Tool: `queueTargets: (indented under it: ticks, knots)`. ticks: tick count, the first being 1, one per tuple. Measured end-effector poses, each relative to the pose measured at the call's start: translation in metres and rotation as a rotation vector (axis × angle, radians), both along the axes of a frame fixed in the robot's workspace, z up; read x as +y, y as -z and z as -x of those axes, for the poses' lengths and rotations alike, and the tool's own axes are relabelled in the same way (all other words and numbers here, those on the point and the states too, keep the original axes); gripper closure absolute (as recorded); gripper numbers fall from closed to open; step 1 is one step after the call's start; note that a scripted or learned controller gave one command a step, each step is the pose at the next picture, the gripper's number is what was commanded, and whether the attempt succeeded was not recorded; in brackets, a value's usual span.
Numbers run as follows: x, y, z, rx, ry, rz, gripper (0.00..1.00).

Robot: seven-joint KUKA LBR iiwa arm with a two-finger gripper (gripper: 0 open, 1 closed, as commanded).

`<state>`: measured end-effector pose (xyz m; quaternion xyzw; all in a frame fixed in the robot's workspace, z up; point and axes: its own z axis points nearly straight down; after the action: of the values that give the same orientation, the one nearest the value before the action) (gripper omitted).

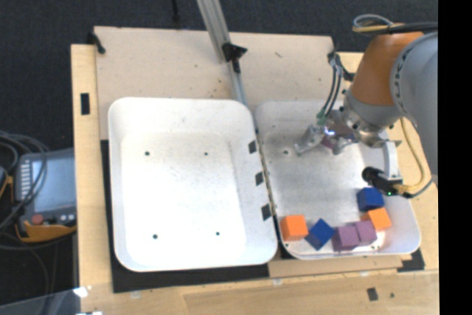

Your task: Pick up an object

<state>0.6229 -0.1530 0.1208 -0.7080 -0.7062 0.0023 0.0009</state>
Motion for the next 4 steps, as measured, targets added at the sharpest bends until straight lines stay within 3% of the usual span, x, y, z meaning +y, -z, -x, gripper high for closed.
queueTargets:
  ticks: [1, 2, 4]
  knots:
    - [-0.001, 0.024, 0.0, -0.004, 0.003, 0.001, 0.0]
    - [-0.002, 0.012, -0.002, -0.009, 0.007, 0.0, 1.0]
    - [-0.012, -0.114, -0.017, -0.013, -0.005, 0.001, 1.0]
